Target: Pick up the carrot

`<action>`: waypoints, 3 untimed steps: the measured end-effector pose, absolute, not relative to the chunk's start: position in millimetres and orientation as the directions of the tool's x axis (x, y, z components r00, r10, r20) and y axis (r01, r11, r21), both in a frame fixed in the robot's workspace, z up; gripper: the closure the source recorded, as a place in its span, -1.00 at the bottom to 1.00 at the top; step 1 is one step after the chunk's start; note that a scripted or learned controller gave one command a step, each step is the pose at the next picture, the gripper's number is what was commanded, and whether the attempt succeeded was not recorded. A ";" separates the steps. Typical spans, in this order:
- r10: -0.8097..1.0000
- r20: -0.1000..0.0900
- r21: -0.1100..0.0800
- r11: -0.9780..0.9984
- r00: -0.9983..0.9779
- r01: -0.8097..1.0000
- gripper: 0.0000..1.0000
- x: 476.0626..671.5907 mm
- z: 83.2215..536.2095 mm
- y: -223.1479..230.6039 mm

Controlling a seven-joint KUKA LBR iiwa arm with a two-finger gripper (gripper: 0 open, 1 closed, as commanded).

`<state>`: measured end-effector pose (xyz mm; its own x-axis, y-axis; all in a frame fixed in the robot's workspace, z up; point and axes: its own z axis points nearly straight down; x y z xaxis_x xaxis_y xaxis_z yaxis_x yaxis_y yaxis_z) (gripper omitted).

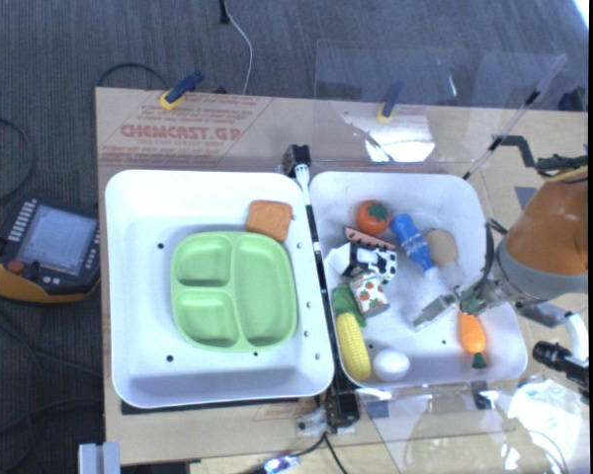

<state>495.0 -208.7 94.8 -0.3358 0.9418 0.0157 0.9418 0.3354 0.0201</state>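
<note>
Carrot just right of hand | hand state: can't tell | step: approach | next: centre over carrot, descend.

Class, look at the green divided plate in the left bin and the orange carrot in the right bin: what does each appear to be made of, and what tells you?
The green divided plate looks like moulded plastic: one even colour, smooth, rounded compartments. The orange carrot is probably a plastic toy: uniform bright colour with a slight sheen, though it is too small to be sure.
</note>
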 end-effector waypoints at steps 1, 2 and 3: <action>0.943 -0.004 0.024 0.331 -0.331 0.943 1.00 495.7 102.4 -213.6; 0.915 -0.011 0.023 -0.402 0.402 0.915 1.00 498.5 92.8 -166.3; 0.991 -0.003 -0.002 0.131 -0.131 0.991 1.00 483.1 106.9 -203.2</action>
<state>483.1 -203.2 106.9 -0.1314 0.9913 -0.0026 0.9913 0.1314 -0.0020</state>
